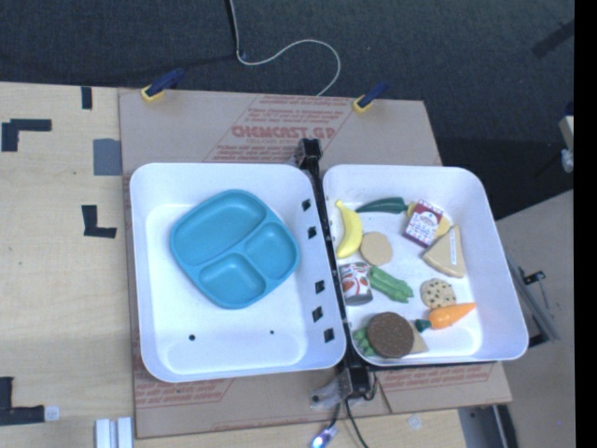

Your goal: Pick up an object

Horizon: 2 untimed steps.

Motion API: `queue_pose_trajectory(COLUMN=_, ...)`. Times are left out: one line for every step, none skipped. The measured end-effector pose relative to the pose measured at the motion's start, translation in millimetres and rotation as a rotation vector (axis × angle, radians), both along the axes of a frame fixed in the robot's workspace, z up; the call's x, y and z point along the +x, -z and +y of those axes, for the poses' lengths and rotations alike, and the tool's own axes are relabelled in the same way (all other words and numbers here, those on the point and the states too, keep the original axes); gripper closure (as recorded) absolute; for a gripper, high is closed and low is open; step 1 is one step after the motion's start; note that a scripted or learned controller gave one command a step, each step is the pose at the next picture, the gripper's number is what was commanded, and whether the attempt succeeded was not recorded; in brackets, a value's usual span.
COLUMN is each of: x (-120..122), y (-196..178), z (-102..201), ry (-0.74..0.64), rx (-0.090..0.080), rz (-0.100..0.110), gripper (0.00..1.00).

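Blue plate (234, 248) in left bin (149, 250); toy food (banana (349, 228), carrot (451, 315)) right bin (485, 241).

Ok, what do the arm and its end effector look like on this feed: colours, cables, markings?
Too little to tell: a pale boxy sliver at the right edge, unidentifiable. The thin cable at the top trails onto the cardboard, away from that sliver.

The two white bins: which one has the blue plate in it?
The left bin holds the blue plate, which has three sections. The right bin holds small toy foods instead, among them a banana and a carrot.
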<state>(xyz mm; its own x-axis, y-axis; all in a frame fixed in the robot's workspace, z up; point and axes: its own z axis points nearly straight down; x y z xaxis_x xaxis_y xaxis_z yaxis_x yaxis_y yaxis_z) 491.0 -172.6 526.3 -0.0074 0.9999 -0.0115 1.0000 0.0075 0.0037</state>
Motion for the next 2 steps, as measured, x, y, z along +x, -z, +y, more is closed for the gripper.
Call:
queue_pose_trajectory(x=0.5, y=-10.1, z=0.0, ry=0.000, rx=-0.001, rz=-0.001, gripper=1.00)
queue_pose_trajectory(x=1.0, y=-20.3, z=0.1, ry=-0.001, rx=-0.002, rz=-0.001, gripper=1.00)
